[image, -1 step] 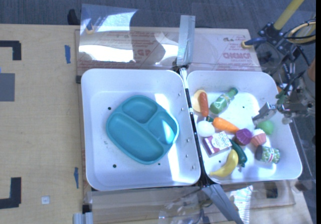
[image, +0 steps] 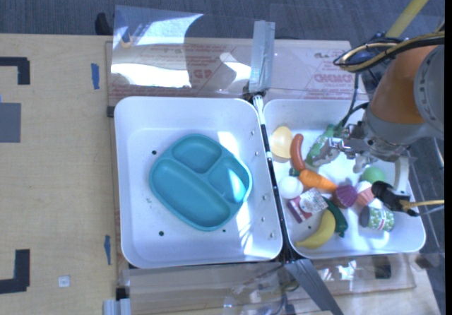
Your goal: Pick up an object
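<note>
Yellow plastic banana [image: 319,232] lies at the near edge of the right white bin [image: 413,239]. Just left of the gripper [image: 344,152], whose finger spread cannot be told, an orange plastic carrot [image: 317,181] points right.

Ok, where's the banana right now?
In the camera view, the banana lies in the right bin, near its front left corner, just below the red and white packet and beside a dark green item.

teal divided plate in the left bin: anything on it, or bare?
Bare. The teal divided plate lies flat in the left bin, and all three compartments show only teal surface and glare. The toy food sits in the right bin.
</note>
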{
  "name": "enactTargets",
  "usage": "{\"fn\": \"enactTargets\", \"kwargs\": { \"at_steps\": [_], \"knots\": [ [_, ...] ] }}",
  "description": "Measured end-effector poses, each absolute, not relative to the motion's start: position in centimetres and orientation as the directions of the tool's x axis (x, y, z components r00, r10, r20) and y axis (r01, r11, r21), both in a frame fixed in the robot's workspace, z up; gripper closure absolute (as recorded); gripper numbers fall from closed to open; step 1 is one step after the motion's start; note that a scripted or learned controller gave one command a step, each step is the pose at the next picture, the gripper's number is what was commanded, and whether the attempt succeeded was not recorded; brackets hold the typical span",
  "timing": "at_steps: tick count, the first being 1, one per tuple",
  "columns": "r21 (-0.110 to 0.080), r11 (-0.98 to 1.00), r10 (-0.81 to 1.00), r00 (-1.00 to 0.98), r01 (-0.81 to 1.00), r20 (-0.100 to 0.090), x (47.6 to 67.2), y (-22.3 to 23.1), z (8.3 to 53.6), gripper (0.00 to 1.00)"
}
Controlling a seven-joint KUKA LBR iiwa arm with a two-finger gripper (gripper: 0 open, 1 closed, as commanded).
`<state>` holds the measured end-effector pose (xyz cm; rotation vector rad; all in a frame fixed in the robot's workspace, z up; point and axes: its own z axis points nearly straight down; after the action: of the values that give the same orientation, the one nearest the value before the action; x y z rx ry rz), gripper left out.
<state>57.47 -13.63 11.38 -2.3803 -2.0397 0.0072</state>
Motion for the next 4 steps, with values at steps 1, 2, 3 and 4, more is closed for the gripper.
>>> {"fn": "enactTargets", "kwargs": {
  "at_steps": [1, 2, 3, 4],
  "knots": [
    [0.005, -0.065, 0.998, 0.065, 0.998, -0.002, 56.9, -9.7, 8.7, 0.00],
    [0.005, -0.006, 1.000, 0.006, 1.000, -0.001, 63.4, -9.4, 8.6, 0.00],
    [0.012, -0.004, 1.000, 0.004, 1.000, -0.003, 63.7, -9.4, 9.8, 1.00],
    [0.010, -0.004, 1.000, 0.004, 1.000, -0.002, 63.6, -9.4, 9.7, 0.00]
  ]
}}
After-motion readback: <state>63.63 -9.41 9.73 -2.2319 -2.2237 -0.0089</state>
